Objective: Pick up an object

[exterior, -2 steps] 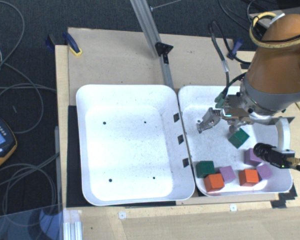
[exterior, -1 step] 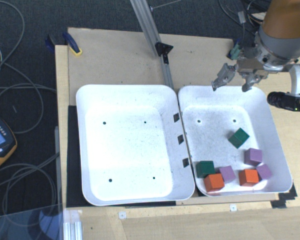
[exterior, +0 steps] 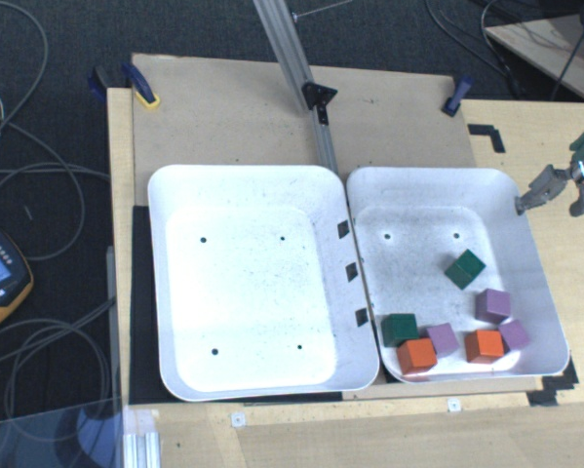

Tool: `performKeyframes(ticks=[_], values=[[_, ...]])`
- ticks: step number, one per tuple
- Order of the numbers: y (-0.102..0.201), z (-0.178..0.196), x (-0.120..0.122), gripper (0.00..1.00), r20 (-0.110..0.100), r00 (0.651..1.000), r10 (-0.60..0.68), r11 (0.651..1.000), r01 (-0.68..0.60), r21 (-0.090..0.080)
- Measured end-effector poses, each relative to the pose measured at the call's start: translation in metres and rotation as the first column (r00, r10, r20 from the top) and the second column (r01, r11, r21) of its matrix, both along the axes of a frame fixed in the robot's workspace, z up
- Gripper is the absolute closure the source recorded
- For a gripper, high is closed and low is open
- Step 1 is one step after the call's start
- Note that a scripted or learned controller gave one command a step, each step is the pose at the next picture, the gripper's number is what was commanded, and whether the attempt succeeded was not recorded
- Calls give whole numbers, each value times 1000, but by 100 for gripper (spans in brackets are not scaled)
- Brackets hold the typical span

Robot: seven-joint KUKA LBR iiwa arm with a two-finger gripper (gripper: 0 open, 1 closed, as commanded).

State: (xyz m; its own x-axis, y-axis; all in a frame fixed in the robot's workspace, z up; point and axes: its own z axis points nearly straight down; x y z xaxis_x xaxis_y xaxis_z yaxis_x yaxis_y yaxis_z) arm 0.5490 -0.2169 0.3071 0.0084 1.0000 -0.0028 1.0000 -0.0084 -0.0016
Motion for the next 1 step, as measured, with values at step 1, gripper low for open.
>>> performKeyframes(ticks=[1], values=[[20,-133,-49,0,-9,1000,7,1000,-7,8]])
